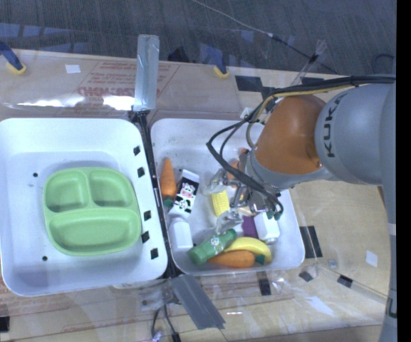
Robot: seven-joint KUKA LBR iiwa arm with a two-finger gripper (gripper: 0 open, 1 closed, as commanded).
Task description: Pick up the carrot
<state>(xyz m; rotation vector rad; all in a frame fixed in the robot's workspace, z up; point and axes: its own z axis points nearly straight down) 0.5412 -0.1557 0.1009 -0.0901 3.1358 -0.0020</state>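
The carrot [167,177] is orange with a green stub at its near end. It lies lengthwise against the left wall of the right bin [191,128]. My gripper [236,208] hangs under the orange wrist band, over the middle of that bin. It sits to the right of the carrot, just above a yellow corn cob [219,202] and a purple item [249,226]. Nothing shows held in it.
A black-and-white carton [185,193], a white bottle [181,233], a green bottle [212,246], a banana [251,246] and an orange oblong piece [232,260] crowd the right bin's near half. The left bin [13,141] holds a green divided plate [91,211].
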